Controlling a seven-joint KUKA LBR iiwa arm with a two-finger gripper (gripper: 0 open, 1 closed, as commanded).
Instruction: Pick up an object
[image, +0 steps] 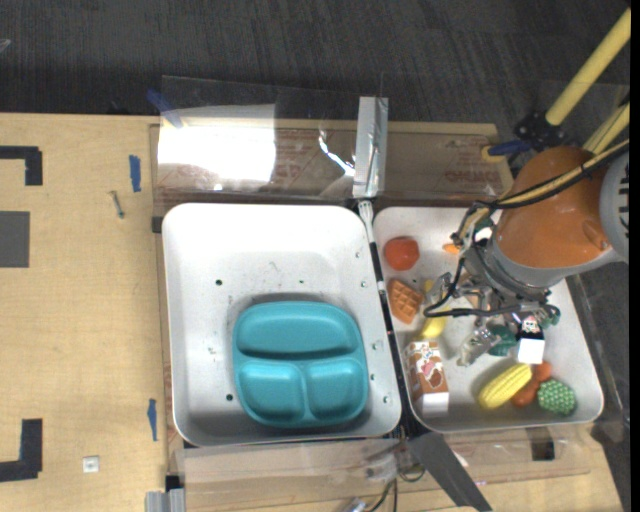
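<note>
Bench: tan surface bearing 2 shallow white bins side by side.

Left bin: holds 1 teal tray with 3 compartments, lying flat toward the near side.

Right bin: holds small toy food items and the arm's working end.
- Red tomato, far left part of the bin.
- Orange waffle, just near the tomato, by the left wall.
- Small yellow piece, right of the waffle.
- Printed carton, near left part, lying flat.
- Yellow corn, near side, tilted.
- Orange carrot, touching the corn's right end.
- Green round item, near right corner, just beside the carrot.

Arm: enters from the right; its orange band sits over the far right part of the right bin.

Gripper: low over the middle of the right bin, just far of the corn. Whether it is spread or pressed together: cannot tell; cables and the wrist body obscure it. No item is seen held.
</note>
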